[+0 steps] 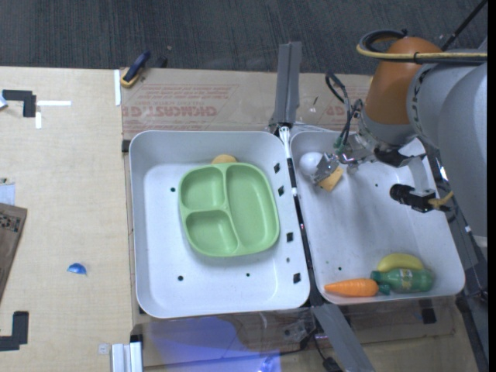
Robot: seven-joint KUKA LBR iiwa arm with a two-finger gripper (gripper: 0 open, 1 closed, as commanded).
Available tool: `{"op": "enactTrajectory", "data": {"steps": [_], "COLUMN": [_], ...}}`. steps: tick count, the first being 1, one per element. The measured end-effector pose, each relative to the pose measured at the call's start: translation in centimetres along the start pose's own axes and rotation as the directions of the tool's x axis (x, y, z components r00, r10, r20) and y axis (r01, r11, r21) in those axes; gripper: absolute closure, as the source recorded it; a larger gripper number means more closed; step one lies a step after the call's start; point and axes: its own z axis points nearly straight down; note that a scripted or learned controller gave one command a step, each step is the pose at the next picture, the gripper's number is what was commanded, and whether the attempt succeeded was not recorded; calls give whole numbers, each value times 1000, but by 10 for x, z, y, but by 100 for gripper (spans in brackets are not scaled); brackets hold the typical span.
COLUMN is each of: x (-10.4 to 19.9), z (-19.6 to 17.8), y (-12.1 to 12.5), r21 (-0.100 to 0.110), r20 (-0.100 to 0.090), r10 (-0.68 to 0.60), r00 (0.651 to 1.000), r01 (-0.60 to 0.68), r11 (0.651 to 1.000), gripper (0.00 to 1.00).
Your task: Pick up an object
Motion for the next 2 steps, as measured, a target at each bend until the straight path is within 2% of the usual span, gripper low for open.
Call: {"op": "enactTrajectory", "data": {"steps": [1, 2], "x": [-3, -2], "z": [-16, -12], "y": [2, 1], "r21": [-10, -5], "r20": [7, 4], "r10": [0, -1], "r00": [1000, 1000], "r01": [0, 1], "r11": [1000, 1000], "gripper": [100, 0]}}
